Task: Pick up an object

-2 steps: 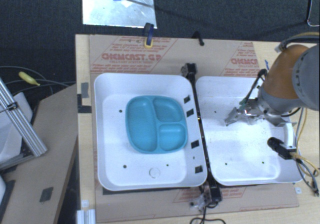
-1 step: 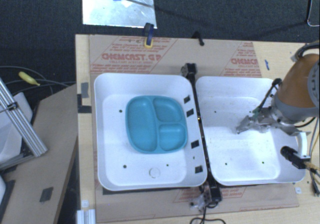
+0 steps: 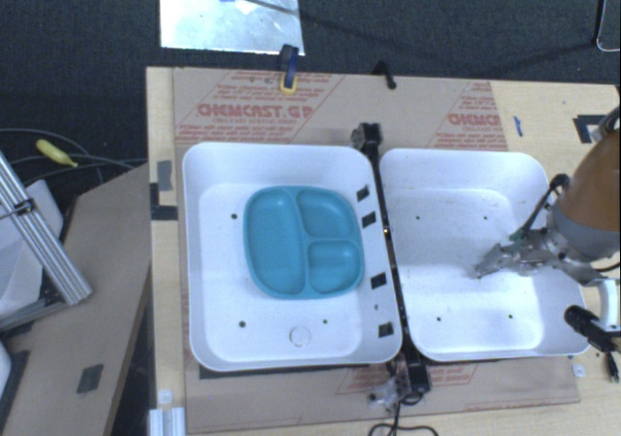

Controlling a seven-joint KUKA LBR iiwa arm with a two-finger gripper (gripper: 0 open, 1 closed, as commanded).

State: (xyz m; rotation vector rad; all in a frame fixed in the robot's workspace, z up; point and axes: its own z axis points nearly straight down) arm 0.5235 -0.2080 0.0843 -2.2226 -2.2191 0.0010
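The hand (image 3: 490,263), whose spread I cannot tell, hovers by the right bin's (image 3: 456,177) right edge, so reaching the teal plate (image 3: 301,240) mid left bin (image 3: 218,182) comes next.

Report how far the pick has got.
Done: nothing lifted. The blue divided plate lies flat in the left bin. In hand: the gripper hangs low over the right bin, with nothing between its fingers. Left: reaching an object, grasping and lifting.
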